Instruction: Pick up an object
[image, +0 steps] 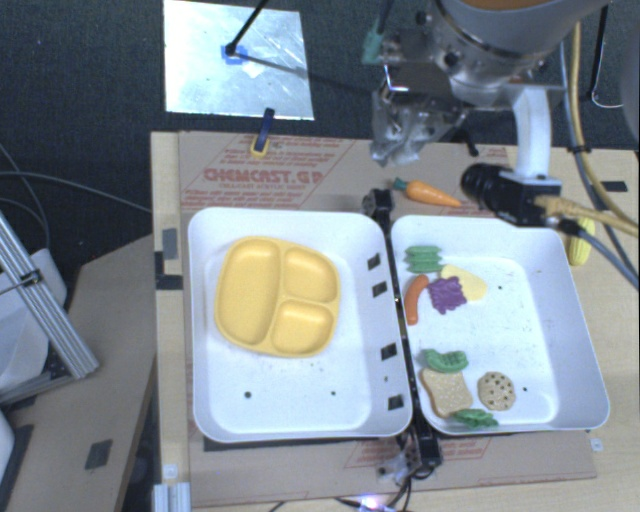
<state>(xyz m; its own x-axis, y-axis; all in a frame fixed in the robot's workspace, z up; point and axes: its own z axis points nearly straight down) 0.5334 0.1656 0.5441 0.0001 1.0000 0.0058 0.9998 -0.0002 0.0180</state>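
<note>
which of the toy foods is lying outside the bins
The carrot: orange with a green top, it lies on the cardboard just behind the right bin, below the hand. The other toy foods all lie inside that bin.

You've got the divided tray (275, 297) in the left bin (215, 400). Everything else sits right of that tray: in the right bin (560, 330), hot dog (414, 298) nearest it, then grapes (448, 293); toast (446, 391) & cookie (495, 391) further fwd. Carrot (427, 192) lies behind, outside the bins.
</note>
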